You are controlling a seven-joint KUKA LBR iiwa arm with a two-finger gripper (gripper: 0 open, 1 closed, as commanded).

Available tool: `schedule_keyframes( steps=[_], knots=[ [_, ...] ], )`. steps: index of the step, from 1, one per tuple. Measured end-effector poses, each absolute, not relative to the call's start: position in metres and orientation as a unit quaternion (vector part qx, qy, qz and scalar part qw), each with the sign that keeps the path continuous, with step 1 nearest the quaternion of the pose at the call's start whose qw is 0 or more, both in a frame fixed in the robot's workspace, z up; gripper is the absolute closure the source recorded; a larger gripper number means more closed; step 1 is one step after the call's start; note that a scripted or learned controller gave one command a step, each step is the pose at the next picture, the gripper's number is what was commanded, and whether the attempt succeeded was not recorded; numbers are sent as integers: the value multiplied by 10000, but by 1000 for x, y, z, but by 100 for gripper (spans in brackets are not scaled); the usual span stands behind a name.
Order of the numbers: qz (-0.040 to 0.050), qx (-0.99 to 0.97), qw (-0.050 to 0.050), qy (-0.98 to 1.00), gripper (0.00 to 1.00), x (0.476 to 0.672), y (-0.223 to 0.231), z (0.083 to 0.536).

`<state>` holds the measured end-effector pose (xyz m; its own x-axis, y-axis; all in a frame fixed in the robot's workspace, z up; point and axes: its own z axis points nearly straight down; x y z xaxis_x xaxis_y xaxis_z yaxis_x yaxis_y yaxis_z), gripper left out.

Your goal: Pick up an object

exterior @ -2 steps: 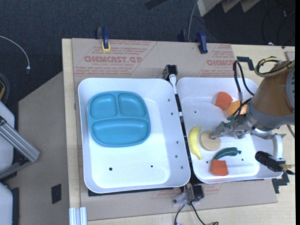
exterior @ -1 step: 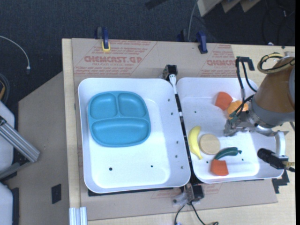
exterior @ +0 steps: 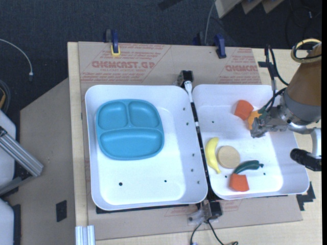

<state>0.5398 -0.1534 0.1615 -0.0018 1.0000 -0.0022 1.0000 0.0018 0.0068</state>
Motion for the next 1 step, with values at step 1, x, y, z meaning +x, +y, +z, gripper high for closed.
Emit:
schedule_keyframes(
  steps=[1],
  knots=[
    [18,7067,39,7075,100,547,-158,223]
  ],
)
